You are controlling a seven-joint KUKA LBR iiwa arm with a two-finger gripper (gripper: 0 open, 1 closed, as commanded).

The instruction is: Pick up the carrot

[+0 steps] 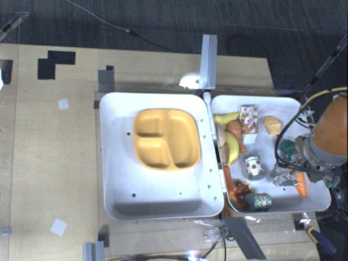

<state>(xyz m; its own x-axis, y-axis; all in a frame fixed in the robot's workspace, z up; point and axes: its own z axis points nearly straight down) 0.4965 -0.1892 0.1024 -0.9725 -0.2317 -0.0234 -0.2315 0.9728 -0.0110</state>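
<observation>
— Where's your claw [288,177]?
— Low in the right white bin [321,200]. Whether it grips anything, you can't tell.
— And the small orange carrot [300,185]?
— Just beside the claw, on its right, touching or nearly so.

Pale wooden bench [49,162], two shallow white bins side by side, left bin [117,145], right bin [318,200], black patches [54,63] upper left, small pale squares [58,227] lower left

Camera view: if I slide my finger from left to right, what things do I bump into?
Yellow tray → banana → small white can → carrot, right by the robot's tool.
</observation>
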